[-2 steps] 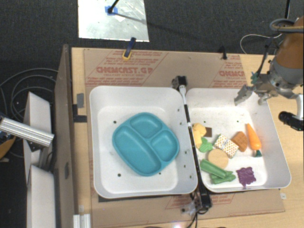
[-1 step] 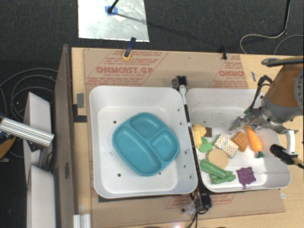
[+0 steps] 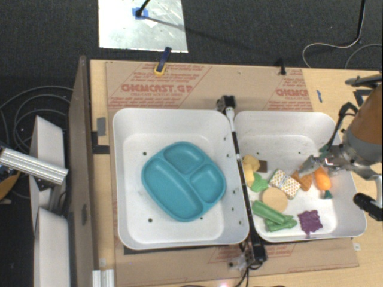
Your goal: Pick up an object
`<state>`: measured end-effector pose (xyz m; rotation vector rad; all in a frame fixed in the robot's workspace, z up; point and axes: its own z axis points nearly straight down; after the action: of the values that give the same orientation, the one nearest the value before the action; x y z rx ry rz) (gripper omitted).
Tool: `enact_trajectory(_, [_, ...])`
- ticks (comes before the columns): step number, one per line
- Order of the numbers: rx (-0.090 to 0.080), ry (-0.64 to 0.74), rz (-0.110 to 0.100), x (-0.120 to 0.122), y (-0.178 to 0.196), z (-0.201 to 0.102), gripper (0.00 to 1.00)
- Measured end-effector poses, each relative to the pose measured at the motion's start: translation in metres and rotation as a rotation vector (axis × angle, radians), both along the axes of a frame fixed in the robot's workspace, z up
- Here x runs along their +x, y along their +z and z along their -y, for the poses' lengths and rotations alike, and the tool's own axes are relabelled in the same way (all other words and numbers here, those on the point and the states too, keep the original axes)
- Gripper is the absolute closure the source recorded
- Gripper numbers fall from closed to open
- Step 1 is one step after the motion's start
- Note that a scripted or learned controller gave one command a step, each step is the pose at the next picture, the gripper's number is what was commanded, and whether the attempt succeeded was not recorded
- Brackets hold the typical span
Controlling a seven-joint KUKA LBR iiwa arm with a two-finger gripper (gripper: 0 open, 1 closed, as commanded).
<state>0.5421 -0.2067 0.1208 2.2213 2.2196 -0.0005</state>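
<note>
Purple grapes (image 3: pixel 310 220) lower-left of claw (image 3: pixel 321 164), apart

The arm (image 3: pixel 366 130) shows at the right side of the right bin (image 3: pixel 287 127). Its body is a rounded grey shell, with an orange band across the upper part, near the picture's edge. Below the grey shell sits a narrower metal-coloured wrist piece over the bin's right wall, with a small green spot on it. A thin black cable loops along the arm's left side. A dark, blunt part juts out lower, beside the bin's right rim.
</note>
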Motion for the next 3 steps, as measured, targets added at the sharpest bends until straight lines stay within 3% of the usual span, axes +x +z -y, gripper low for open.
enact_trajectory(1, [-0.004,-0.002,0.013,-0.053,-0.032,-0.005,0.0])
enact_trajectory(2, [-0.002,0.007,0.009,0.01,-0.004,-0.002,0.0])
enact_trajectory(3, [0.002,0.002,-0.002,-0.017,-0.038,-0.018,0.0])
